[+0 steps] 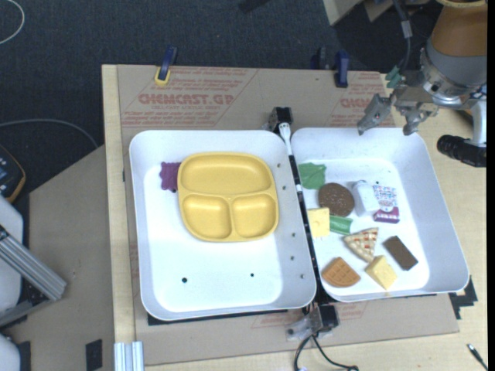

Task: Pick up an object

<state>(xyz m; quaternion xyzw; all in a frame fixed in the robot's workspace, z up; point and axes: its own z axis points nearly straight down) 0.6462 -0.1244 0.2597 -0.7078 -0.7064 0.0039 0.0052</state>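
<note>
- So the stuff to grab is all toy food, bunched in the right bin (433, 178), mostly toward the wall it shares with the left bin (147, 207).
- Using the brown cookie (336, 198) as the anchor: a green leafy piece (312, 175) sits just up-left of it, a yellow cheese block (318, 222) just below-left with a small green piece (340, 225) beside that.
- Right of the cookie there's a white packet (361, 195) and a white-and-purple wrapper (385, 203), pretty much touching each other.
- Further down from the cookie: pizza slice (362, 243), chocolate bar (401, 253), a tan wedge (341, 272) and another cheese chunk (380, 271), those last two close to the bin's near rim.
- Open room: the strip of bin floor above the cookie, up to the far rim, is bare, and so is the right side past the wrapper.
- The gripper (389, 119) hangs over the far rim, up and right of the cookie, well apart from all the food. Its two fingers are spread apart with nothing between them.
- Left of the cookie, across the divider, a yellow divided tray (228, 195) lies in the left bin with a purple thing (168, 175) poking out at its left edge; lots of bare white floor below it.
</note>
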